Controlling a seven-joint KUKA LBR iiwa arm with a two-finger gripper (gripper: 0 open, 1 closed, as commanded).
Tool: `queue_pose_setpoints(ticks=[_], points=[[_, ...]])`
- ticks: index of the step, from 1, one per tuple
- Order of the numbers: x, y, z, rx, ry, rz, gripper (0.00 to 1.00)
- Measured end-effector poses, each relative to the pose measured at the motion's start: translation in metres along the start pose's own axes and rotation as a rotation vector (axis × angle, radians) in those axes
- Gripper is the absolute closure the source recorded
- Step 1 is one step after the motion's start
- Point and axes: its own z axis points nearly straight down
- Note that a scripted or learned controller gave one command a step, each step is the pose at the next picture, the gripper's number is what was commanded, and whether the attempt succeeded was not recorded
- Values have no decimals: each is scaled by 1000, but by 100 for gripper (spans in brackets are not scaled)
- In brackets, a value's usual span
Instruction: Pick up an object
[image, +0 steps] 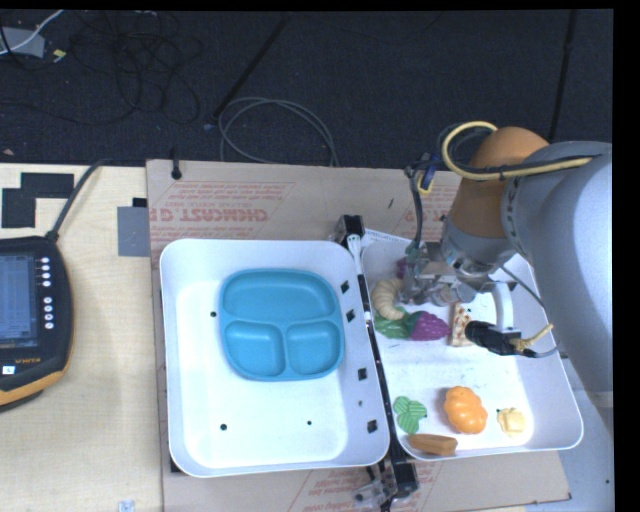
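- A pendant with a dark screen lies at the bench's left edge.
- The left bin carries a blue tray with three compartments, set toward its upper middle.
- In the right bin, near the left wall, a cream croissant sits above a green piece that touches purple grapes.
- Along the right bin's near edge lie a green leaf, a brown sausage, an orange pepper and a small yellow piece.
- The gripper hangs over the right bin's upper left part, just above the grapes; whether it is released or clenched I cannot tell.
- The grey arm fills the bench's right side.
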Motion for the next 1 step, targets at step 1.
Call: queue_pose_setpoints(ticks=[1], points=[[-5,1,-2,-6,-10,4,0]])
